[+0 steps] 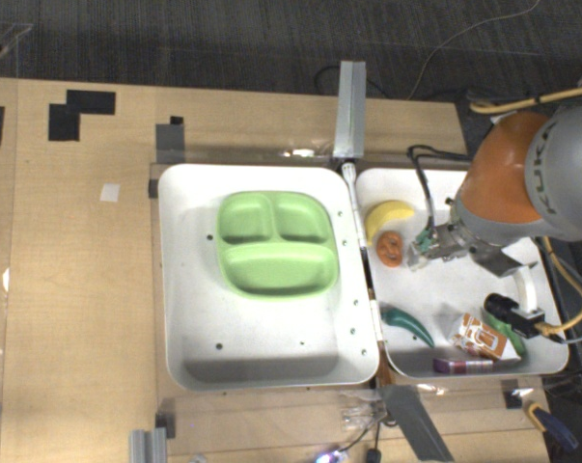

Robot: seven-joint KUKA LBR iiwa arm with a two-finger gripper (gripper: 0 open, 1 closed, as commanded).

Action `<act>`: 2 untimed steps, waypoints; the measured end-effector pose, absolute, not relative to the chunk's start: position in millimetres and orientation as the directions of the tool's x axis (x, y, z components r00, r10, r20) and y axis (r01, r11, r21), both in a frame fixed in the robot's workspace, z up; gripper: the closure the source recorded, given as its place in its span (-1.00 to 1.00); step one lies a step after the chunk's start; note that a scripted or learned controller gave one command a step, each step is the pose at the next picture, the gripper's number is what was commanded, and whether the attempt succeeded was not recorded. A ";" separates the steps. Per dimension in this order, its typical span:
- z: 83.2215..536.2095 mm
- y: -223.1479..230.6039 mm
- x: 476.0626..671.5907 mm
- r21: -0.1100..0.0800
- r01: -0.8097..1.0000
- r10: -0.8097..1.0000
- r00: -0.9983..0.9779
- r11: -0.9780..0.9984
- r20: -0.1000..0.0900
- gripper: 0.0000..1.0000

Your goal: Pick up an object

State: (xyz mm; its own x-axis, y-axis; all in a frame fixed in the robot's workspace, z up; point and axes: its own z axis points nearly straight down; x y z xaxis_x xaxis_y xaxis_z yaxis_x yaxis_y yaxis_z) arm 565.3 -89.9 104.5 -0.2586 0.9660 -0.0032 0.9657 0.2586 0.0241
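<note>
My gripper point(429, 246) hangs low over the right bin point(551, 360), near its upper left part. Just left of it lies a small orange-brown round object point(390, 248), and a yellow rounded object point(388, 216) touches that one from behind. A teal curved piece point(407, 323) lies toward the bin's front. An orange-and-white packet point(480, 338) rests on a green item point(515, 342) at the front right, with a purple marker point(461, 364) along the front wall. Nothing is seen held in the gripper.
The left bin point(189, 355) holds a light green divided plate point(275, 241) in its upper middle. A metal rail point(349, 114) rises behind the wall between the two bins. The arm's orange band point(498, 167) covers the right bin's back right part.
</note>
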 end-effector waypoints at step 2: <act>246.4 -72.3 604.0 0.007 0.968 0.969 -0.249 0.249 -0.003 -1.00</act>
State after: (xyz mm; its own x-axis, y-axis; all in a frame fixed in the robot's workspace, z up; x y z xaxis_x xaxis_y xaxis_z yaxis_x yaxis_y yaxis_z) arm 604.0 -72.3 246.4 -0.2490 0.9685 -0.0027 0.9685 0.2490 0.0069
